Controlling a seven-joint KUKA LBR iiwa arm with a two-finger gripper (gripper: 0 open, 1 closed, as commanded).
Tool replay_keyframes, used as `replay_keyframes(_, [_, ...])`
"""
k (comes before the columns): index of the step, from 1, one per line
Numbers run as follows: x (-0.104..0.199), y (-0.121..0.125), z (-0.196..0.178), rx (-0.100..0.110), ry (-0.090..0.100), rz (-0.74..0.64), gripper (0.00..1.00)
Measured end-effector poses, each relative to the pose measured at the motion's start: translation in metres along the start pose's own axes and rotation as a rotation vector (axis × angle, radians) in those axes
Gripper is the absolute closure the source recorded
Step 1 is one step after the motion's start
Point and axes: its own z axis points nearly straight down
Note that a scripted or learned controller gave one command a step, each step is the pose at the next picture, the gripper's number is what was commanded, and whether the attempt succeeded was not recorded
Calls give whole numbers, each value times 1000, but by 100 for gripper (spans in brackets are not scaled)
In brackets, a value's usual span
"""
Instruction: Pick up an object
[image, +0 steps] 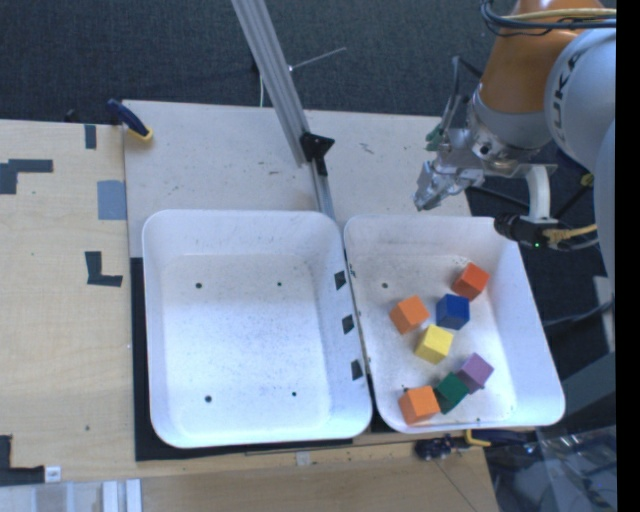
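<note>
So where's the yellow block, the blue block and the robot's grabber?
yellow block (435, 343): camera view, on its top face.
blue block (452, 310): camera view, on its top face.
gripper (432, 195): camera view, at its fingertips, above the right bin's far rim.

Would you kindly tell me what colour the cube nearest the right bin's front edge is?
Orange cube, seen in the camera view, beside a green cube.
</note>
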Motion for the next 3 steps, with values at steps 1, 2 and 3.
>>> replay_keyframes(1, [58,-9,18,2,1,-2,100])
replay_keyframes(2, [112,-25,32,2,1,-2,100])
replay_keyframes(3, [166,-30,45,2,1,-3,100])
